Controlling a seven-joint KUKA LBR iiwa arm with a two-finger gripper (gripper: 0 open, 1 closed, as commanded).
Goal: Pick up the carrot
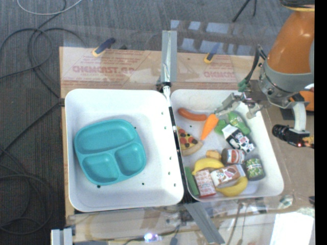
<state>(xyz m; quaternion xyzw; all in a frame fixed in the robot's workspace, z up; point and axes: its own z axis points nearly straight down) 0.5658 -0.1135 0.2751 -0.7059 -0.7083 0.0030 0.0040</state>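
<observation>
— Looking down from the camera view, why is everything crowded to one side?

— All the toy food is heaped in the right bin (274,173), which reads as the stock the arm draws from. The left bin (110,96) bears a teal divided tray (109,150) and nothing else that I can make out, so I judge it is kept as the place to set things down.

— And the carrot?

— The carrot (208,126) lies in the upper middle of the right bin, slanted, its green top up and to the right and its orange tip pointing down and left. A sausage (192,115) lies just beside it on the upper left, a pizza slice (188,143) sits near below its tip, and a green packet (236,121) lies just to its right. (The bananas (220,175), cans and boxes are lower in the bin, well apart from it.)

— Where is the claw relative to it?

— The gripper (239,102) hangs over the upper right part of that bin, reaching in from the right, up and to the right of the carrot's green top and near it but not touching. Its fingers look spread apart, and I see nothing held between them.

— So what does the grasp call for?

— In my judgement a short move down and left, with care that the sausage and the packet are not caught too.
</observation>
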